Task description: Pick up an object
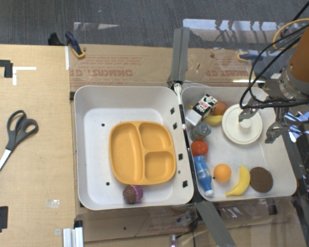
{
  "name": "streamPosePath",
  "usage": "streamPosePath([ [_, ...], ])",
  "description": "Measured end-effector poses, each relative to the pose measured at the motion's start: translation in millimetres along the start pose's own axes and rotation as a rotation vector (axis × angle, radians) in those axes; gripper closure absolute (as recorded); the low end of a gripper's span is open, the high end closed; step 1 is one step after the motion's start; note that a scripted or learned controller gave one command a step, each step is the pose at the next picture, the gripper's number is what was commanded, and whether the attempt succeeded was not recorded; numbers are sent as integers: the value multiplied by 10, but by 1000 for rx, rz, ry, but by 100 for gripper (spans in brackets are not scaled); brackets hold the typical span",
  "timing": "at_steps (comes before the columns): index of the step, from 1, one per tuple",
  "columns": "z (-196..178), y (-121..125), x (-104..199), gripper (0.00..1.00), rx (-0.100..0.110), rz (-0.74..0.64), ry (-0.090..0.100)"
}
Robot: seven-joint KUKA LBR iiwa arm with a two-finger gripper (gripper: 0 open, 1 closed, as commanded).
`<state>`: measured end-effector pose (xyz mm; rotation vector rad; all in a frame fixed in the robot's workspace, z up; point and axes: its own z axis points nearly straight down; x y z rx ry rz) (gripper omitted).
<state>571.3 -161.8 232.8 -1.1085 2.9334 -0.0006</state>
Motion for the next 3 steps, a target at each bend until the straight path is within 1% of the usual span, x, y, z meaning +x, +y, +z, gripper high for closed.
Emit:
streamPosePath([
  [1,1403,492,419,0,-3,-249,2],
  [2,-39,-52,532,0,-2,-220,0],
  [3,1392,288,512,0,-1,-323,1],
])
